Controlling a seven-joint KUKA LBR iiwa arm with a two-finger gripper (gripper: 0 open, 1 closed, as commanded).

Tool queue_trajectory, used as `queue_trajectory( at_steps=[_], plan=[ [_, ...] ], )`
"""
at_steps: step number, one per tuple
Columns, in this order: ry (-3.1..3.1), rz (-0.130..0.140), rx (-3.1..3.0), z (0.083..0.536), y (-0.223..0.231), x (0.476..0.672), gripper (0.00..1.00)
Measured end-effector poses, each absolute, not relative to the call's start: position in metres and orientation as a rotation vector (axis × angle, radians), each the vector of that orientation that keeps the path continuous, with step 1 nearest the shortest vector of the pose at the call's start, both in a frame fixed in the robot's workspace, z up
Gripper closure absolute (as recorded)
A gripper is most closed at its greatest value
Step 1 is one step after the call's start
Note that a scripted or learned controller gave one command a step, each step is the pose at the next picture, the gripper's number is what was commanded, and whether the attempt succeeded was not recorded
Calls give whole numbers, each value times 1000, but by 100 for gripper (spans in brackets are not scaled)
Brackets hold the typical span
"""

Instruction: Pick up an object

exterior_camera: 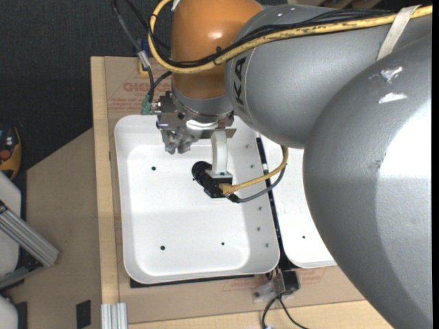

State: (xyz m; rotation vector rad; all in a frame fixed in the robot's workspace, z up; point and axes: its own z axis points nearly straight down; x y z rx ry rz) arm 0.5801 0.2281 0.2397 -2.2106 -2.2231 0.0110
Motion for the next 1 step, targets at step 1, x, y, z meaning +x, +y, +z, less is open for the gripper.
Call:
queue_trajectory(
  at_steps=[1],
  plan=[
    [-2221,-5,-2225,312,190,549,100]
  ],
)
